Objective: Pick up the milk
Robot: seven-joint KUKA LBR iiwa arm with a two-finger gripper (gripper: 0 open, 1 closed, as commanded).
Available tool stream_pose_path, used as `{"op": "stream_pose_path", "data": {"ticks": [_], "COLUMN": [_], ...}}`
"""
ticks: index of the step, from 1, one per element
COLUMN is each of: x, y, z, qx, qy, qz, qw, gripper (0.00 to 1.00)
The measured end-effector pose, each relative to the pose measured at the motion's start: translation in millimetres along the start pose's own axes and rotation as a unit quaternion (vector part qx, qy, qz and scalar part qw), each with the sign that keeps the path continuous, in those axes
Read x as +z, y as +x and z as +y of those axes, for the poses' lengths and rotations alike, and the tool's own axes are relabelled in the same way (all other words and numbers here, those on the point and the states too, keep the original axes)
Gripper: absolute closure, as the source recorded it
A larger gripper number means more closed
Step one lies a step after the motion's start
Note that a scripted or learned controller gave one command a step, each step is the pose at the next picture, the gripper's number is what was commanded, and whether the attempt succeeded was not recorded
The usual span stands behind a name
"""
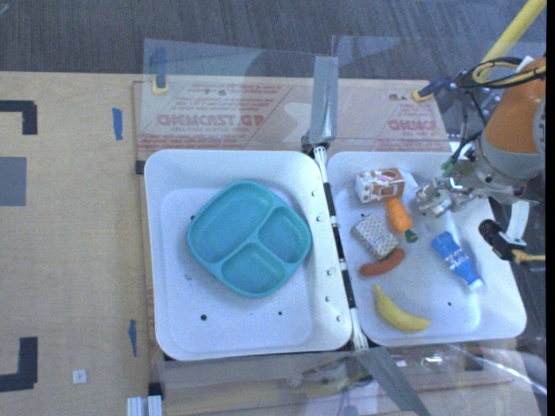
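At the near edge of the right bin (512, 315), toward 6 o'clock, lies a yellow banana (399, 312), curved along the bin floor. Just beyond it, toward the centre, a reddish sausage (381, 264) rests at a slant, and touching its far side sits a small speckled box (375, 235). At 3 o'clock from these, a blue tube (457, 259) lies tilted, well apart from the banana.

Farther on, an orange carrot (399, 216) with a green tip lies just beside the speckled box at its 1 o'clock. The milk (380, 185), a small red-and-white carton, lies on its side at 11 o'clock in this bin, just beyond the carrot and touching nothing metal.

The gripper (434, 199) hangs over the bin at about 2 o'clock, a little to the 3 o'clock side of the milk and near the carrot's top. Its metal fingers carry nothing between them; how wide they stand I cannot tell. Behind it the grey arm with its orange band (520, 120) reaches in from 3 o'clock.

The left bin (173, 319) holds a teal divided plate (249, 237), three compartments, sitting flat at its centre.
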State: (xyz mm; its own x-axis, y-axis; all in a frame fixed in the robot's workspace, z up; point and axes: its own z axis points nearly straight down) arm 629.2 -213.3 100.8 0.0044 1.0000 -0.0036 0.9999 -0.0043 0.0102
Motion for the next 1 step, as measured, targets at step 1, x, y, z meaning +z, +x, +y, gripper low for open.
{"op": "stream_pose_path", "data": {"ticks": [1], "x": [-116.5], "y": [59.8], "z": [15.1], "qx": [0.029], "qy": [0.004], "qz": [0.001], "qw": [0.9996], "gripper": [1.0]}}
